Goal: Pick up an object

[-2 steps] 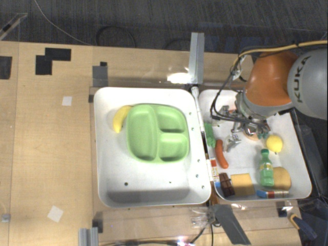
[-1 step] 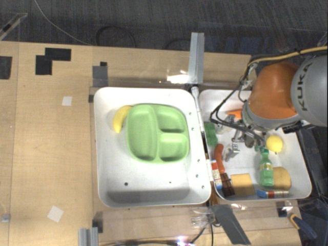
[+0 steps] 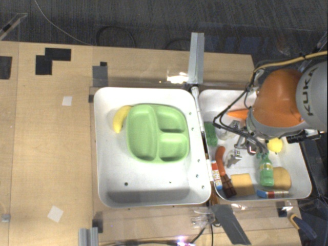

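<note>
The right bin (image 3: 306,174) holds a crowd of small things. A green plastic bottle (image 3: 266,171) stands near its middle, a round yellow ball (image 3: 275,145) just beyond it, and two tan sponge-like blocks (image 3: 243,183) lie toward the near edge. A red and white marker (image 3: 216,172) and a dark brown stick (image 3: 225,178) lie along the left wall, a green tube (image 3: 210,132) farther up that wall, and an orange carrot shape (image 3: 237,114) at the far side.

The gripper (image 3: 245,148) hangs low over the middle of this bin, beneath the arm's smooth orange band (image 3: 277,98), with black cables looping round it. Whether its metal fingers are spread or closed cannot be told, and nothing can be seen between them.

The left bin (image 3: 107,188) carries a glossy green tray (image 3: 156,132) moulded into three compartments, lying tilted, with a yellow banana (image 3: 120,118) touching its left edge.

Both bins are shallow, white and round-cornered, sitting on a pale wooden bench (image 3: 46,152) with black square marks at its far left. Grey ribbed carpet (image 3: 154,9) lies beyond.
</note>
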{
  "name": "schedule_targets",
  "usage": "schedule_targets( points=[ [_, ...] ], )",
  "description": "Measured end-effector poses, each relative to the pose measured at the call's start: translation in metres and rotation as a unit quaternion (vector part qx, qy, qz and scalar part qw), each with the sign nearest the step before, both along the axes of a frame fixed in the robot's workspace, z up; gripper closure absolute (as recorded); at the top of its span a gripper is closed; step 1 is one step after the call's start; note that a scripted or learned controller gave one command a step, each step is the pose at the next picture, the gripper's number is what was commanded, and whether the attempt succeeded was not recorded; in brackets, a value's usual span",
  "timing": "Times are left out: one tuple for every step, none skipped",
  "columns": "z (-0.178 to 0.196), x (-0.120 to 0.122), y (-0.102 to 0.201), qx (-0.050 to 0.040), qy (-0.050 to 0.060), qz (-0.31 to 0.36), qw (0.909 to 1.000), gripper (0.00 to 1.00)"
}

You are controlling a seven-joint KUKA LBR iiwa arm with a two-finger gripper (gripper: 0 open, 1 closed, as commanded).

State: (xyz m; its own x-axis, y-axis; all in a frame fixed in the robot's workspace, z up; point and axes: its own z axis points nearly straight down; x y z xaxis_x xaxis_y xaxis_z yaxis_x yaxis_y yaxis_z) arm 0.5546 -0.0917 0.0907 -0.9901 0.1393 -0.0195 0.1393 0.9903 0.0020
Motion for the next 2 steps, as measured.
schedule_targets(
  points=[
    [0.001, -0.036, -0.006, 0.0005, -0.002, -0.073, 0.9973, 0.0],
    [-0.001, 0.04, 0.004, 0.0016, 0.002, -0.106, 0.9944, 0.0]
  ],
)
